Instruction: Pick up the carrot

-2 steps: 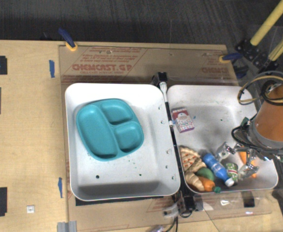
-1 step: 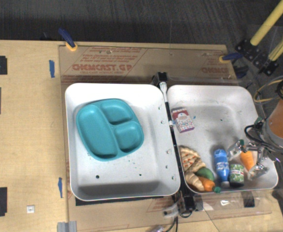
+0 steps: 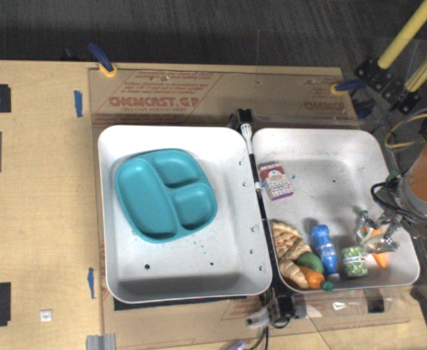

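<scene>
Carrot point(image 3: 313, 277) sits wedged between bread point(image 3: 290, 243) and bottle point(image 3: 323, 249), so the gripper point(image 3: 374, 233), grip state unclear, could easily snag a neighbour instead.

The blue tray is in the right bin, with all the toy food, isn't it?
Not quite. The camera view shows the blue tray in the left bin. The toy food, like the carrot and the bottle, lies in the right bin.
</scene>
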Controlling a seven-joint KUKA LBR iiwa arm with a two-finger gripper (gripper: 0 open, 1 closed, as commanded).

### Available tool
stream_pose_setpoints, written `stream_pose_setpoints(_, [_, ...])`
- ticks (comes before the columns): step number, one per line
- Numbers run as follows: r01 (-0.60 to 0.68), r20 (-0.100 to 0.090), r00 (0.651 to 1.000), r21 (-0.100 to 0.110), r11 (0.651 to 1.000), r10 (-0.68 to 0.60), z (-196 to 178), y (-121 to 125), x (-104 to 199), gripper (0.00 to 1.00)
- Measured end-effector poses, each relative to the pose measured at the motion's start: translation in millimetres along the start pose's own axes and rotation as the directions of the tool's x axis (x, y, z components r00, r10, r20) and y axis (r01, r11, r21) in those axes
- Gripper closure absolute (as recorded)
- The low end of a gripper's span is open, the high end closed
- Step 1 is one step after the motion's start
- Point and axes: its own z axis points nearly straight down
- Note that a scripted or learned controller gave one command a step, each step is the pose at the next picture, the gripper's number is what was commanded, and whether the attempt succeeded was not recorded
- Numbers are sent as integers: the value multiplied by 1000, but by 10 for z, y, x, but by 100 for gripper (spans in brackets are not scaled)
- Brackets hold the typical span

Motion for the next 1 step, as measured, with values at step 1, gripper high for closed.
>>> stream_pose_setpoints(1, [0, -1, 1000, -1, 1000, 0, 6, 4, 2, 0])
